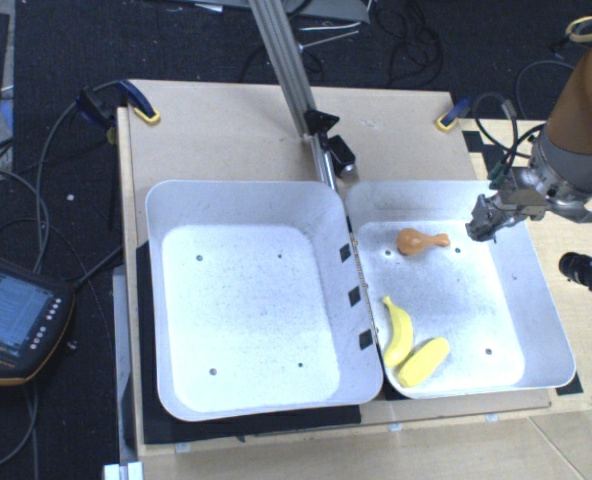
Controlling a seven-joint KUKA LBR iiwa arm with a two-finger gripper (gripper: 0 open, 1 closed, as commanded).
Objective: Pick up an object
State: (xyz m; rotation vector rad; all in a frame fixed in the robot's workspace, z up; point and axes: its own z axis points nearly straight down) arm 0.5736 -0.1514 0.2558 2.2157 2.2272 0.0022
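Two bins: I see both shallow white plastic bins (pixel 176 208) on the tabletop.
Right bin: orange drumstick-shaped toy (pixel 419 241); yellow banana (pixel 397 330).
Gripper (pixel 483 222): near toy, opening indeterminate.

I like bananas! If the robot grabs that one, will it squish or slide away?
The banana looks smooth and glossy, probably plastic, so it likely won't squish. Its curved shape may spin or slip on the bin floor. It lies touching a yellow piece, which may get nudged.
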